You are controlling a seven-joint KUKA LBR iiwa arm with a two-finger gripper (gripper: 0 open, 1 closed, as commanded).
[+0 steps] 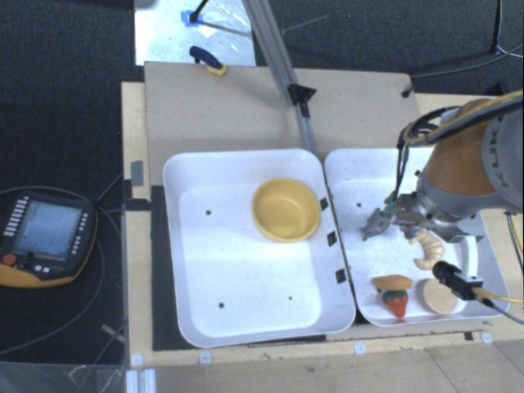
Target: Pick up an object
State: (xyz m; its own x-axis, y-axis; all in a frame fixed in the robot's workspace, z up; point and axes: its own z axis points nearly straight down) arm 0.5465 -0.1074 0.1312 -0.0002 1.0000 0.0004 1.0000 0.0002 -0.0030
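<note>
The right bin (352,178) holds several small items near its front edge. A curved beige piece (426,250) lies there, with an orange-brown oval (393,282), a red strawberry-like item (397,302) and a pale round disc (440,296) in front of it. My gripper (373,226) hangs low over the bare middle of this bin, left of the curved beige piece and behind the oval. I see nothing held in it. The arm's orange band (458,166) covers the bin's right side.
A yellow bowl (286,210) sits upright at the back right of the left bin (196,301), close to the wall between the bins. A slanted metal pole (278,51) crosses the board behind the bins. A pendant (42,236) lies off the bench at left.
</note>
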